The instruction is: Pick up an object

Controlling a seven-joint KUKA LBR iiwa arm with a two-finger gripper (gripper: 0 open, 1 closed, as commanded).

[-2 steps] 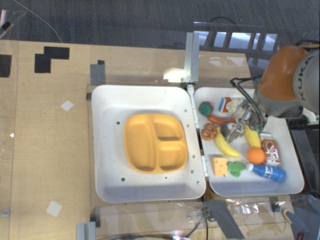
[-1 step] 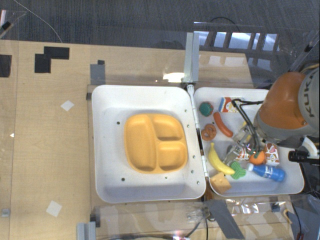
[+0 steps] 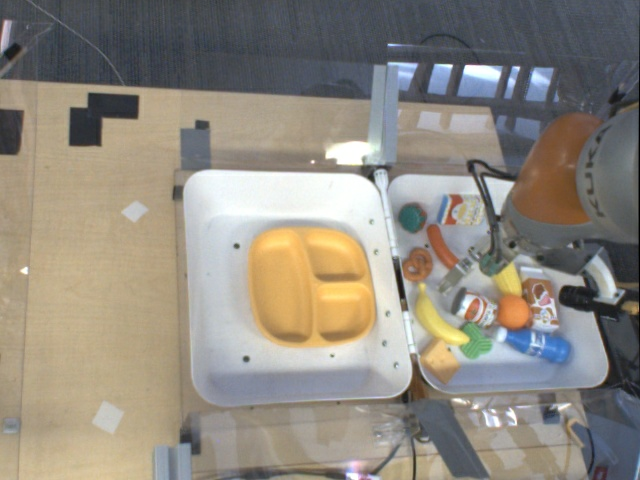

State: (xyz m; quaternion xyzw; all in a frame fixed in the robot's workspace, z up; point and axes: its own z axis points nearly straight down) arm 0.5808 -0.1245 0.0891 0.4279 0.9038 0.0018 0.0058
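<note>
Bins: 2, white, side by side | left bin [image 3: 200,268]: 1 yellow divided tray [image 3: 310,286] | right bin [image 3: 590,363]: 1 banana [image 3: 438,318], 1 orange [image 3: 514,312], 1 blue bottle [image 3: 537,345], 1 teal ball [image 3: 411,217], 1 pretzel [image 3: 418,263] | gripper [image 3: 470,268]: low over right bin, near the banana, jaw state cannot be determined

Bright, even light; slight glare.

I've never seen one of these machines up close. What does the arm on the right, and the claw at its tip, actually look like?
The arm is bulky and rounded, with grey casing and a broad orange band above the wrist. Thin black cables loop beside it. It ends in a small metallic gripper over the right bin of toys.
</note>
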